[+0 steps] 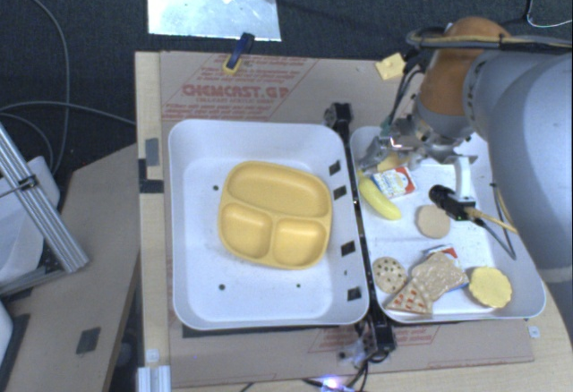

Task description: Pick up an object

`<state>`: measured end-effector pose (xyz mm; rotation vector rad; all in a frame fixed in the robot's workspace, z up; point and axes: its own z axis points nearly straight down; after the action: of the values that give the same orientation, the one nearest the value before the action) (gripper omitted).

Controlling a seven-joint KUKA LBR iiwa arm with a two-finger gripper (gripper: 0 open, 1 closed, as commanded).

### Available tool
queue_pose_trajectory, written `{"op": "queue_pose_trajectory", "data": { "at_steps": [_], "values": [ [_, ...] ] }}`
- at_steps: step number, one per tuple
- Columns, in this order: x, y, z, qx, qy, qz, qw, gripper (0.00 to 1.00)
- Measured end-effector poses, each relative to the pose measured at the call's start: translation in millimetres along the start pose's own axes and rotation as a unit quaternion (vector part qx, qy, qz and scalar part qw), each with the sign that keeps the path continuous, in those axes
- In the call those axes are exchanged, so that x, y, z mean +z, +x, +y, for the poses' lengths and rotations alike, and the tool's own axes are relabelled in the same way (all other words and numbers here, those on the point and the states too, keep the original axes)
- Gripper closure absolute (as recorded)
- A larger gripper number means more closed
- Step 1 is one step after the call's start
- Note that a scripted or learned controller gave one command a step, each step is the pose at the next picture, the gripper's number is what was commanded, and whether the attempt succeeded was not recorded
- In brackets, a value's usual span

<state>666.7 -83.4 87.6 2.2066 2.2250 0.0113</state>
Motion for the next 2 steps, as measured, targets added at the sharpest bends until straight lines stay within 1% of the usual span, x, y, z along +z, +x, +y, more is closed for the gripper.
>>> {"op": "queue_pose_trajectory", "data": {
  "at_steps": [1,2],
  "values": [
    [-9.1,-2.2,-2.5,0.001,0.003,0.000,1.0000,1.00],
    [-8.9,-2.0,-2.3,0.000,0.002,0.000,1.0000,0.00]
  ]
}}
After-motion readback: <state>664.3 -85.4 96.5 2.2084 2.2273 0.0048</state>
